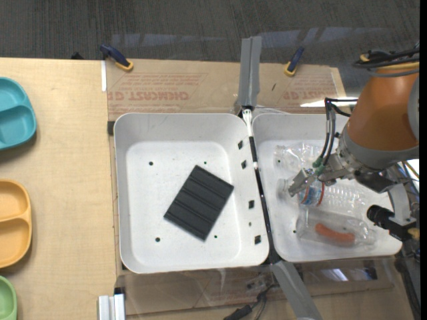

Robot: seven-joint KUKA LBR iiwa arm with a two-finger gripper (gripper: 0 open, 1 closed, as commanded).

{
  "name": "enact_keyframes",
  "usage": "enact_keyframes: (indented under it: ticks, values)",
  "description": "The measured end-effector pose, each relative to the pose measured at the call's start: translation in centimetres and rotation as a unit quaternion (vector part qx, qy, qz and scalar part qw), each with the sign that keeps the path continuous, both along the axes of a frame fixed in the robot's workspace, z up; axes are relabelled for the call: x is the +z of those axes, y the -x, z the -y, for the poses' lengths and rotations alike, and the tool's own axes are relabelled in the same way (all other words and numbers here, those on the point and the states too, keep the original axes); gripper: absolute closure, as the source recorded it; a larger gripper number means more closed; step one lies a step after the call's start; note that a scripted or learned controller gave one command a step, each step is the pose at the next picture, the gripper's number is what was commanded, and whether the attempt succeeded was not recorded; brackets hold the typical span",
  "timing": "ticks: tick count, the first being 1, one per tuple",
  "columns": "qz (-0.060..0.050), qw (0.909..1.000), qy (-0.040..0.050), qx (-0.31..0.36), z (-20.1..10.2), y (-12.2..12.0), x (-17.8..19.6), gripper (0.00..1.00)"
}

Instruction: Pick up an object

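**Reaching into the right bin**

The pincer [301,185] is hanging low in the right bin [280,242], right by a clear plastic bottle [333,195]. I cannot tell if it is grasping anything. It should be going slowly, because clear plastic is slippery. A black block [199,201] is lying in the left bin [133,179].

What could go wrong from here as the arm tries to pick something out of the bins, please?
The end effector sits over a jumble of clear plastic packaging in the right bin; see-through, crinkly pieces overlap, so it may slip or drag several along. The orange item lies under plastic and could be missed. The black ridged pad lies flat in the left bin, hard to get under.
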State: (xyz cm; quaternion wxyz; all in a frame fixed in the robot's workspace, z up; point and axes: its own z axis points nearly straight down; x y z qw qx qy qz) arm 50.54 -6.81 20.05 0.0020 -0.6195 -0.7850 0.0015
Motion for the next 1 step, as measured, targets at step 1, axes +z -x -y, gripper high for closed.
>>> enact_keyframes:
  ticks: [1]
  values:
    - [0.003,0.9979,0.0002,0.064,3.61,-1.79,-9.83,0.0]
